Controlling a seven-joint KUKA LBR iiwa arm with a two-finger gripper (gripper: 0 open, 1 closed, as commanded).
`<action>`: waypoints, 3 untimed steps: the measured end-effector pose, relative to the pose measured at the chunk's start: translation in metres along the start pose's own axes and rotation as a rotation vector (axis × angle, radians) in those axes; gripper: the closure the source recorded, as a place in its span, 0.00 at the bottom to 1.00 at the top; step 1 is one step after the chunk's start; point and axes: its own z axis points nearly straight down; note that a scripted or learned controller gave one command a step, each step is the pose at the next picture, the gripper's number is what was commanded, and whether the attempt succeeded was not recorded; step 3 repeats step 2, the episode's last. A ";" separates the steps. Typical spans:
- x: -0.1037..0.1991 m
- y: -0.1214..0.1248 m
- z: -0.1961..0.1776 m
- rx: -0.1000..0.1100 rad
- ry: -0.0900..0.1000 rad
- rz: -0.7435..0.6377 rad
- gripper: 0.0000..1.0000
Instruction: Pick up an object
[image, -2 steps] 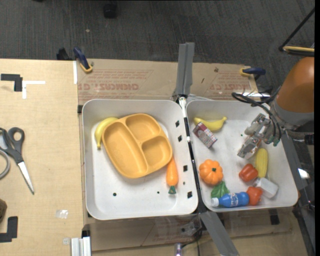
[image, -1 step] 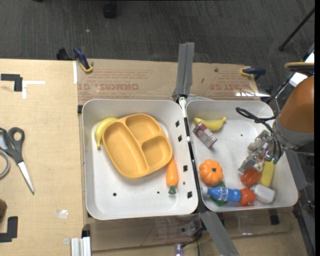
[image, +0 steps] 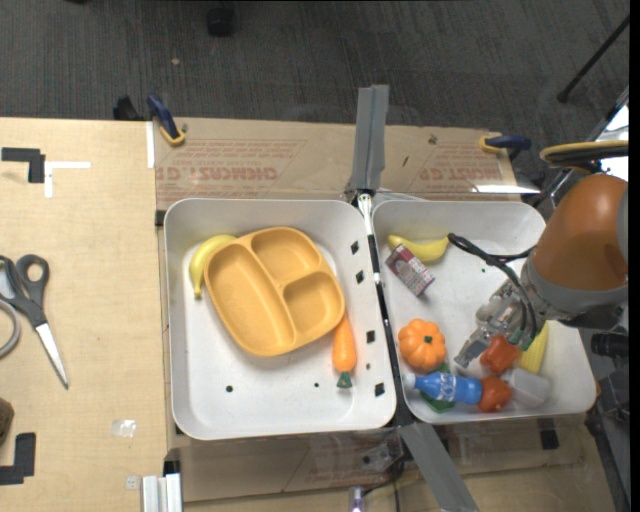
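camera view: the arm (image: 585, 240) reaches from the right into the right bin (image: 470, 215). the gripper (image: 488, 345) is low, among a crowded group of things near the front wall: an orange pumpkin (image: 422, 345), a blue bottle (image: 450, 389), a red-orange piece (image: 497, 356), a yellow piece (image: 536, 350). i cannot tell if it is released or clenched, and nothing is clearly between its tips, so i do not count any object as held. further back in the same bin lie a small banana (image: 422, 247) and a dark red packet (image: 410, 270). the left bin (image: 200, 390) carries a yellow divided plate (image: 272, 290), a banana (image: 205, 262) partly under it, and a carrot (image: 344, 350).

what could go wrong: the things are touching each other, so the gripper may push them aside or catch two together; round shapes like the pumpkin may slip out.

hard to see: the gripper tips mix with the red-orange piece, and the wrist covers part of the yellow piece. a pale thing at the bin's front right corner is unclear.
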 end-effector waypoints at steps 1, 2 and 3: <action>-0.033 0.075 0.000 0.000 -0.002 0.082 0.00; -0.086 0.104 -0.004 0.016 -0.011 0.339 0.00; -0.086 0.104 -0.004 0.016 -0.011 0.339 0.00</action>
